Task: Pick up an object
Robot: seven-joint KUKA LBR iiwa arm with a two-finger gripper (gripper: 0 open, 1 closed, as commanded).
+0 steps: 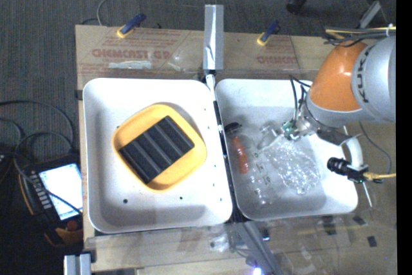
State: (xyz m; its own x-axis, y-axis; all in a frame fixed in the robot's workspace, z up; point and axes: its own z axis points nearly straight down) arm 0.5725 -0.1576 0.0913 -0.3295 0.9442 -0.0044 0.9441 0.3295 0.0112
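Clear plastic packaging (290, 167) lies at the right bin's (335, 206) centre, with the gripper (293, 129) poised at its twelve o'clock edge, likely lining up a grab; its grip state is unreadable.

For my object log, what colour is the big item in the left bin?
Yellow, with a ribbed black top panel; clear in the camera view.

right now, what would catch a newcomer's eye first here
The big yellow rounded tray with a black ribbed insert lies tilted in the left white bin. At the right, the grey arm's orange band hangs over the right white bin, which holds crumpled clear plastic and a small orange-filled bottle.
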